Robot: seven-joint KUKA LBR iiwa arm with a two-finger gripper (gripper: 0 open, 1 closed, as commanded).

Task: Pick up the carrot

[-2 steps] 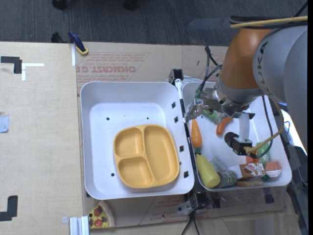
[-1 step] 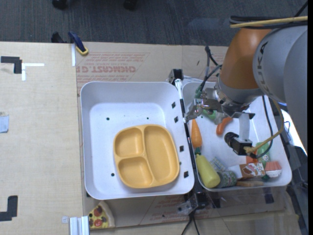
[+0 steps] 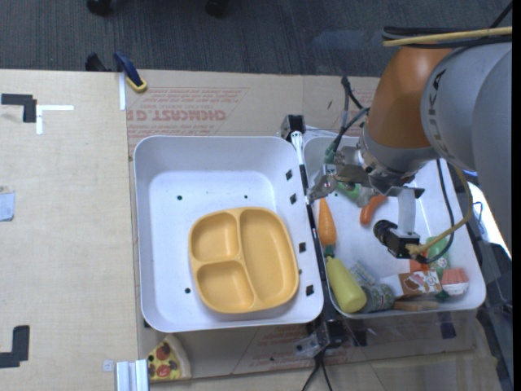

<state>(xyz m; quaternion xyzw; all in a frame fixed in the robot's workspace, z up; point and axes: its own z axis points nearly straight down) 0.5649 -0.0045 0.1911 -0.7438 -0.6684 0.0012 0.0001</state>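
Carrot (image 3: pixel 326 223) beside yellow bottle (image 3: pixel 344 286)

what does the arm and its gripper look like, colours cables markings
The arm is thick and rounded, light grey, with a wide orange band above the wrist and part of dark KUKA lettering on the grey shell. Thin black cables loop by the wrist. The gripper is small, of bare grey metal and black parts.
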